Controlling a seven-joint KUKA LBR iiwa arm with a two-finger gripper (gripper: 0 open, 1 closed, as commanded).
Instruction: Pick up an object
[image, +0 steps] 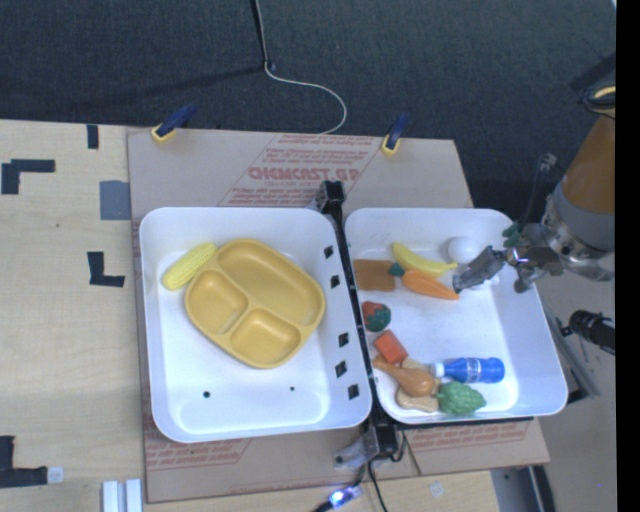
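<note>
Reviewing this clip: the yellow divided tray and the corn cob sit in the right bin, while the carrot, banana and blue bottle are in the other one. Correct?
Not quite. The camera view shows the yellow divided tray and the corn cob in the left bin, not the right. The carrot, banana and blue bottle lie in the other bin, the right one, as you said.

Left bin (170, 400): divided tray (255, 302) in the middle, corn cob (189, 265) touching its left edge. Right bin (520, 340): toy foods, bottle (470, 370) near front, possibly an egg (462, 248) at back.
</note>
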